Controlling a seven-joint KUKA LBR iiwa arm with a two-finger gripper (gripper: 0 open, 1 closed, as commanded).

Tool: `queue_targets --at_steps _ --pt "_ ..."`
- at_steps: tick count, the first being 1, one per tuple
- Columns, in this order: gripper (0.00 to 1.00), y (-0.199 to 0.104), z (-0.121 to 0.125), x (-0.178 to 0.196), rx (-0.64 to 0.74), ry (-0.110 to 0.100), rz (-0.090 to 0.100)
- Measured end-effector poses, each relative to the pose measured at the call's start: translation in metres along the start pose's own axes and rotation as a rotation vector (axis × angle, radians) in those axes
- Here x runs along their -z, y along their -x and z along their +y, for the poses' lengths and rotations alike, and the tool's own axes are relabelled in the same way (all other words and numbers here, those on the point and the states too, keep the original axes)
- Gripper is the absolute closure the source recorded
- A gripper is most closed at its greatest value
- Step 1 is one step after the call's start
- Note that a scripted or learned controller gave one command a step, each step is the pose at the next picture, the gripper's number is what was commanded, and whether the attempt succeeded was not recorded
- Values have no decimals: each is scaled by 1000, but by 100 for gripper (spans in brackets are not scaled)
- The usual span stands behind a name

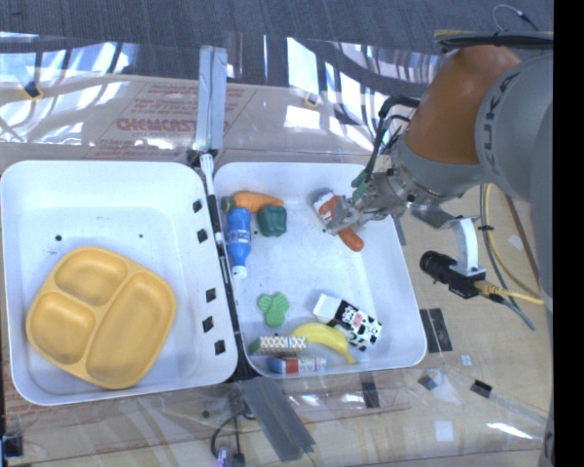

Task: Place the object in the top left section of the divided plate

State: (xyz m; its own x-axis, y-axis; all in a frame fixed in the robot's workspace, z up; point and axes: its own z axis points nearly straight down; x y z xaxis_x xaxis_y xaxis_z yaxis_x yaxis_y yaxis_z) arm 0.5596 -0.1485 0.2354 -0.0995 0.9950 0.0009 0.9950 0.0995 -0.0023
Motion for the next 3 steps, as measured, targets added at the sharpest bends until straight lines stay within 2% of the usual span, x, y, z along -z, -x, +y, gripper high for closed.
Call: queue_targets --at_steps 1,2,3 --pt "100 -74 -38 -45 -15 -4 1" --pt "100 -156 -36 -45 -153 -5 0" --pt "100 -197 -64 -45 70 -5 1"
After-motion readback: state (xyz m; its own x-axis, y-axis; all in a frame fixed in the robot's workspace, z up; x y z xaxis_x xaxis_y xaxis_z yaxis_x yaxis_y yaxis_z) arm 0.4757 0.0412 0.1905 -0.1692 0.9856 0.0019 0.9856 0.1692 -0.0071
